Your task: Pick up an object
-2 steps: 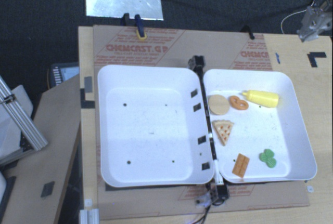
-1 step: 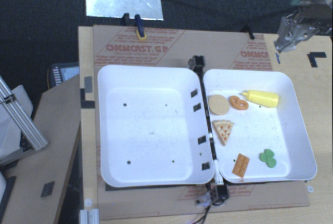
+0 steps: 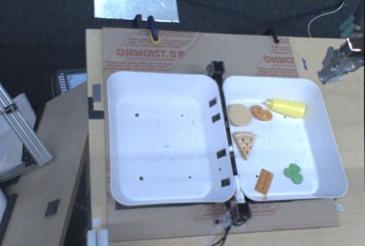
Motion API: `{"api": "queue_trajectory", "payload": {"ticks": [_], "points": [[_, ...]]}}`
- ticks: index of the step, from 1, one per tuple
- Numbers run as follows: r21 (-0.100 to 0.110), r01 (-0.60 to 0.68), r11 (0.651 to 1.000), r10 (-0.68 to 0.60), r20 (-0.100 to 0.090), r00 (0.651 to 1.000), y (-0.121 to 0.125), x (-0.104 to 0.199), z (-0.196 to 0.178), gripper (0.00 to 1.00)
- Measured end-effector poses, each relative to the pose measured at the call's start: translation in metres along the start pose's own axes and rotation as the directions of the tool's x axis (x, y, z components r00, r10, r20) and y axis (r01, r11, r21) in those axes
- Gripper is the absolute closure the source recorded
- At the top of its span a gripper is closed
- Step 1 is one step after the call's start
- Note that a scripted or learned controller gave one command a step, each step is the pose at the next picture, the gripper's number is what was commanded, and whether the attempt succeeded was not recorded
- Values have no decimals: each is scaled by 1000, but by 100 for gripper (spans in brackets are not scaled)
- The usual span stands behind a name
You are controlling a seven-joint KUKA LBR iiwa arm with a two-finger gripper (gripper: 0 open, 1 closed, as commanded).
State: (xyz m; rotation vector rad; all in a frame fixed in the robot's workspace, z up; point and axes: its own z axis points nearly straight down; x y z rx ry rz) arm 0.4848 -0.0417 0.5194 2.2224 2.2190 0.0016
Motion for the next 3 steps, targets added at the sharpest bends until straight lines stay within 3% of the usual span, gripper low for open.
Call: {"api": "queue_trajectory", "payload": {"ticks": [1,2,3], "points": [[12,11,1000,-11,-1,1000,1,66,123,100],[-18,8,1000,-8,-2,1000,13,84,-20,100],[7,15,1000,-15,0,1000,0,178,74,100]]}}
